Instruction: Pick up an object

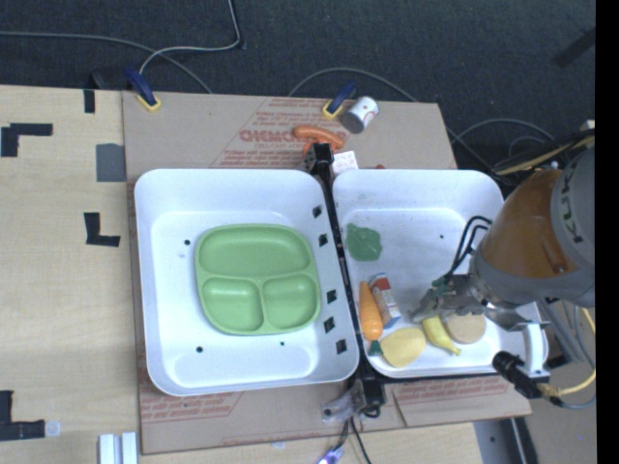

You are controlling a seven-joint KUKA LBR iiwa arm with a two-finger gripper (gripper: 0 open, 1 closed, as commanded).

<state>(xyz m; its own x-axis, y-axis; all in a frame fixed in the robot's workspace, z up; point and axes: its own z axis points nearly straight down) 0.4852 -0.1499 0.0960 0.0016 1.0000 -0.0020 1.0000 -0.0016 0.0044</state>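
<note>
Objects for picking lie clustered in the near corner of the right bin (426, 187): 1 orange carrot-shaped item (368, 309), 1 small red-and-white packet (385, 298) touching it, 1 pale yellow lemon-shaped item (403, 346), 1 small banana (440, 333) and 1 tan round piece (467, 329). A green flat piece (365, 242) lies apart from the cluster, nearer the divider between the 2 bins.

Task status: pick not completed. No object is visibly raised off the bin floor, and none can be confirmed between the fingers. The gripper (443, 298) sits low over the cluster, just above the banana and the tan round piece, with the grey arm and its orange band (527, 235) reaching in over the right bin wall. Finger spacing cannot be determined; the fingers read as a dark, blurred mass against the objects. Remaining steps, as a judgement: secure 1 object and lift it clear of the bin.

Container contents:
- Left bin (164, 196): 1 green divided plate (257, 278) with 3 compartments, lying flat near the centre. Nothing rests in the compartments.
- Right bin: the 6 items listed above.
</note>
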